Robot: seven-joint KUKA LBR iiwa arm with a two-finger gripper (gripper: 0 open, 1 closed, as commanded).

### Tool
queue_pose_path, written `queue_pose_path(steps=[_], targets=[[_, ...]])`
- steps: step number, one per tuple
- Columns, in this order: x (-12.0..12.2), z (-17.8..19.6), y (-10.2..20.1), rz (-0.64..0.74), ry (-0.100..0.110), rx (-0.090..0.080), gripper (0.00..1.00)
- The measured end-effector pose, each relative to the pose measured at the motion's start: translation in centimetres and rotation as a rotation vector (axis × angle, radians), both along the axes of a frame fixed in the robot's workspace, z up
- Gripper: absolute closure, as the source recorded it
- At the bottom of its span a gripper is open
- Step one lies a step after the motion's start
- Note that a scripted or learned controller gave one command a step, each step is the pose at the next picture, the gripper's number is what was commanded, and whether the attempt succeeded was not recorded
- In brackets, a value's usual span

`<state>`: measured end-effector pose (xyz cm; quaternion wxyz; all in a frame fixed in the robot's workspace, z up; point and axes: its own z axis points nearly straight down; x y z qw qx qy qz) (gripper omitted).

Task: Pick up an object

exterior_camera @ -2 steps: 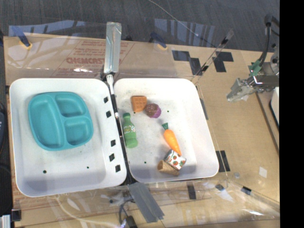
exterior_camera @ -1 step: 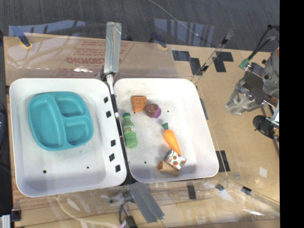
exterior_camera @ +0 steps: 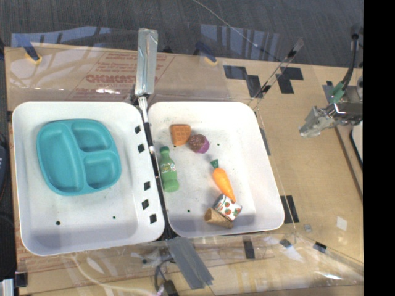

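The right bin holds several small objects. A green toy bottle lies along its left wall. Near the back sit an orange-brown block and, touching it on the right, a dark purple ball. An orange toy carrot with a green top lies in the middle. At the front edge rests a white object with red spots against a brown piece.
The left bin holds a teal divided tray. A grey metal strip stands behind the divider between the bins. A grey metal part with cables sits on the bench to the right of the bins.
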<state>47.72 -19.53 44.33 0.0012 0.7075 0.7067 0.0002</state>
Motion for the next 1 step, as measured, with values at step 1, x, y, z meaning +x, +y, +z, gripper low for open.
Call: queue_pose_path(steps=[1], targets=[[-0.02,-5.15,3.63,-0.805,0.007,0.001,1.00]])
